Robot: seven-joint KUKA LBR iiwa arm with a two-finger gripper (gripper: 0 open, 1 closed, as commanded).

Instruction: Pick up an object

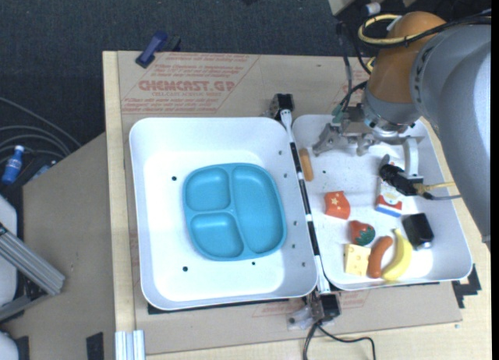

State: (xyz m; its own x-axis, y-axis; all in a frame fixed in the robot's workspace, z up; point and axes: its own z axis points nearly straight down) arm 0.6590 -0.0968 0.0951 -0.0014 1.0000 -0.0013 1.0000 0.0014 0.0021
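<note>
**Objects lie in the right bin while the gripper hangs over its far end**

Objects for picking sit in the right bin (pixel 460 261) in the camera view: a red block (pixel 337 204), a red and green piece (pixel 361 233), a yellow cheese-like wedge (pixel 356 259), a sausage (pixel 380 256), a banana (pixel 400 255), a small black box (pixel 417 230), a white, red and blue piece (pixel 389 206), and a small orange stick (pixel 307 167) just beside the bin's left wall. Most of them cluster in the near half of the bin, several touching.

The gripper (pixel 355 139) hangs over the far end of that bin, apart from the cluster, under the orange band of the arm (pixel 405 70). Whether its fingers are spread or closed, I cannot tell; nothing shows between them.

The left bin (pixel 148 195) holds a blue divided plate (pixel 232 210), lying flat near its middle. Both bins rest on the worktop (pixel 195 86).
</note>
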